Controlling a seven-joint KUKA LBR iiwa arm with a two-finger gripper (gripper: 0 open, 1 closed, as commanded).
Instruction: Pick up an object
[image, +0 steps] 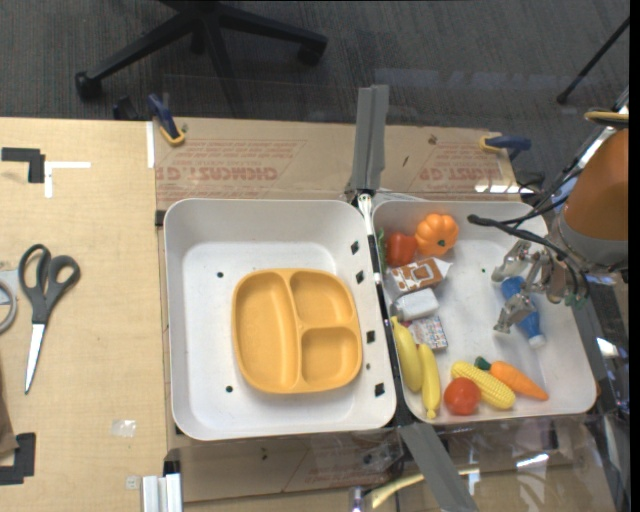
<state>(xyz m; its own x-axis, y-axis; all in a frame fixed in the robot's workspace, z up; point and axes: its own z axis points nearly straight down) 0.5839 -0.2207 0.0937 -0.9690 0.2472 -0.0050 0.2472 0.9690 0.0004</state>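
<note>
1. Two white bins side by side. The left bin (190, 330) has a yellow divided plate (297, 330) sitting in the middle.
2. The right bin (560, 400) is the toy food one: pumpkin (437, 233) at the top, a red pepper (401, 248) just left of it, then a carton (418, 274) and a grey block (417, 304) below.
3. Bananas (418, 365) run along the left wall; tomato (461, 396), corn (484, 384) and carrot (518, 379) are bunched at the bottom.
4. The gripper (520, 290) is down in the right half of that bin, over a blue object (522, 310). The blue thing sits right at the fingertips, but honestly can't tell if it's pinched or just lying beside them.
5. Scissors (42, 300) lie on the bench, well left of the bins.
</note>
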